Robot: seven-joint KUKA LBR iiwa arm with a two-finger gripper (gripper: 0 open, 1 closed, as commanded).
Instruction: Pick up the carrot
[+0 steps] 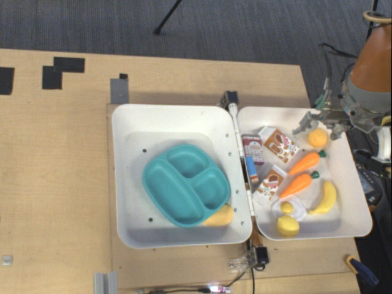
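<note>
Hovering over the far right corner of the right bin [361,225], the gripper [320,120] sits just beside an orange [317,138]; I cannot tell whether it is spread or pressed together, since its metal parts blur into the bin's rim from this angle. Two carrots lie side by side near the middle of that bin, both slanting toward the far right corner: the upper carrot [304,162] and the lower carrot [295,185], close enough that they may be touching. Neither is in the gripper, so the pick looks not yet begun. A banana [325,199] curves along the right side, a lemon [288,225] rests at the near edge, and small snack cartons [280,144] crowd the left side, probably tossed in loosely as clutter. In the left bin [122,164], a teal divided plate [185,184] partly covers something yellow [219,216] at its near right edge; what it is I can't make out.
</note>
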